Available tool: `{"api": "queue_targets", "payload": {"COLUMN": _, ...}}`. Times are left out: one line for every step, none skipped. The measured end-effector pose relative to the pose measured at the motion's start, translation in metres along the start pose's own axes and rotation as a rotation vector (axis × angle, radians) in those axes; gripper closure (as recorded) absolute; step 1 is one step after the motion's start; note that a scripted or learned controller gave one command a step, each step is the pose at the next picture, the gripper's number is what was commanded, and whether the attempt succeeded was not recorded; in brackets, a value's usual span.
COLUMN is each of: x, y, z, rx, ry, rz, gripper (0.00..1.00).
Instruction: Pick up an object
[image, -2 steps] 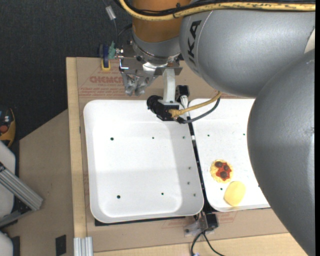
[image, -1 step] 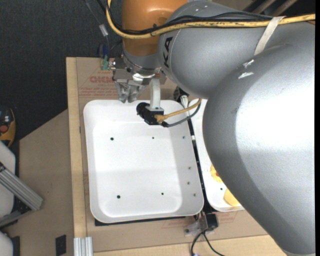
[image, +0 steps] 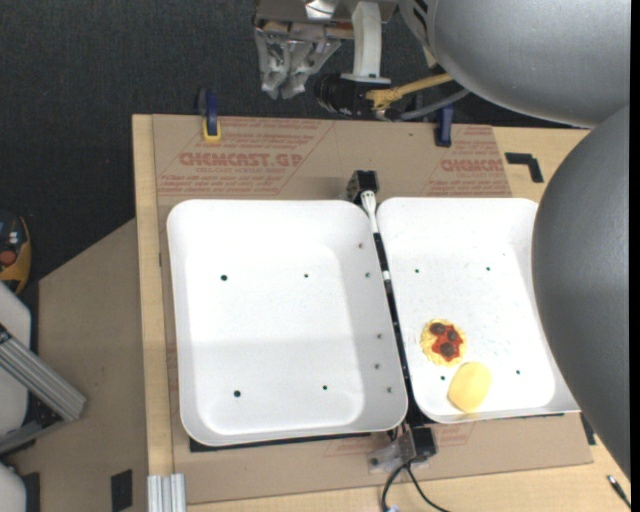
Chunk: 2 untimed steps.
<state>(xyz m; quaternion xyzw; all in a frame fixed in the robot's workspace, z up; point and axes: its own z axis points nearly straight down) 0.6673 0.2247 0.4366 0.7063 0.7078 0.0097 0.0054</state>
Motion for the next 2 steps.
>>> {"api": "queue_targets", "payload": {"x": -0.002, "y": -0.026, "z": 0.133, "rx": 0.035, "ry": -0.01, "rz": 0.004, "gripper": 1.0}}
{"api": "queue_targets", "payload": {"x": -0.001, "y": -0.021, "z": 0.093, "rx": 0.016, "ry": -0.004, "rz": 0.001, "gripper": 1.0}}
